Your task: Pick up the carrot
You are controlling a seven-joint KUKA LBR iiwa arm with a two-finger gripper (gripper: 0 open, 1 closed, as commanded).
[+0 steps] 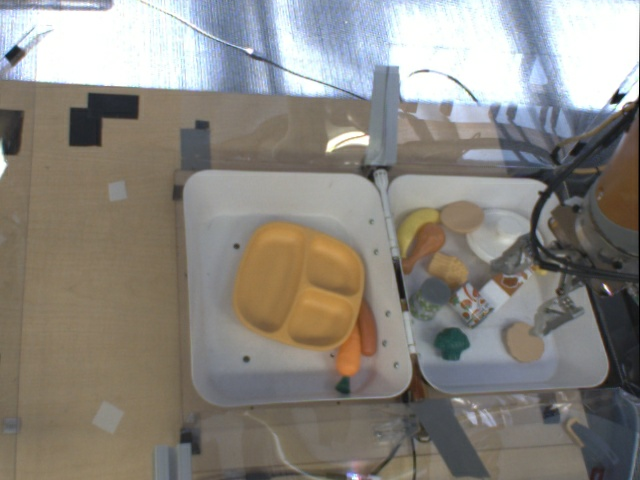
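Tray [297, 286] rim partly overlaps the carrot [349, 353]; the arm [610, 218] is cut off at right.

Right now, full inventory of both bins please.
left bin: 1, white, left half of bench
tray: 1, yellow, three compartments, in left bin
carrot: 1, orange with green top, left bin, by tray's lower right edge
sausage: 1, red-orange, beside carrot
right bin: 1, white
banana: 1, yellow, right bin top left
drumstick: 1, brown, beside banana
broccoli: 1, green, right bin front
cookie: 1, tan, right bin front
arm: 1, grey and orange, over right bin
fingers: open, over right bin
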